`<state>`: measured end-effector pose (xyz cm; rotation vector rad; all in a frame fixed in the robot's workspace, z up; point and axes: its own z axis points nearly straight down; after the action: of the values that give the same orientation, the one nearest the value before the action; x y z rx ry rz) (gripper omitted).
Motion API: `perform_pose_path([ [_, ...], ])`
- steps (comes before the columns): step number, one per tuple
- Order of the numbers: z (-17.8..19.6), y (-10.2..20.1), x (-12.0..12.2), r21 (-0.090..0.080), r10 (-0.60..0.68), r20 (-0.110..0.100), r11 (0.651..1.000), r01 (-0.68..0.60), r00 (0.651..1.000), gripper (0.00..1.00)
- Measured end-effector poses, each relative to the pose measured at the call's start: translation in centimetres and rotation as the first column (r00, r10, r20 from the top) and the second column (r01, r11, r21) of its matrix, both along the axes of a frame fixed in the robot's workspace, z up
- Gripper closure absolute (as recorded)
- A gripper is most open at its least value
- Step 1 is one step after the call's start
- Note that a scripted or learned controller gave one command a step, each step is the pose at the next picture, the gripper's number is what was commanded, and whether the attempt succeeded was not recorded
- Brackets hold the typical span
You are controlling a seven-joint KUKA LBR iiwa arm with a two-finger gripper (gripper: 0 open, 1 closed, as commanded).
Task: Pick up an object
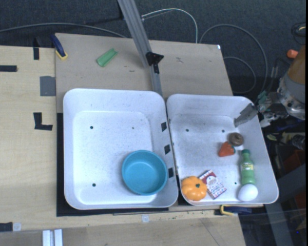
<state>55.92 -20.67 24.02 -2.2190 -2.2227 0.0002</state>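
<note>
The right bin (195,111) holds several small things along its near and right sides: a brown ring-shaped piece (236,139), a red piece (226,149) touching it, a green bottle (247,166), a white ball (247,192), an orange pumpkin (194,188) and a red-and-white packet (213,183). A blue bowl (143,171) sits in the left bin (92,106) at its near right corner. My gripper (245,115) hangs over the right bin's far right edge, above and just right of the brown ring, with nothing seen in it.
A slanted grey pole (138,29) runs down to the gap between the bins at the back. A green block (107,57) and a blue-and-yellow clamp (59,47) lie on the bench behind the left bin. Cables trail off the bench at the back right.
</note>
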Motion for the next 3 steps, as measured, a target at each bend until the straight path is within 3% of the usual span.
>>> perform_pose_path([
  [1, 0.0, 0.0, 0.0, 0.0, 0.001, 0.0, 1.0, -0.001, 1.0, 0.0],
  [3, -10.8, 0.4, -0.4, 0.001, 0.0, -0.008, 1.0, 0.0, 1.0, 0.0],
])
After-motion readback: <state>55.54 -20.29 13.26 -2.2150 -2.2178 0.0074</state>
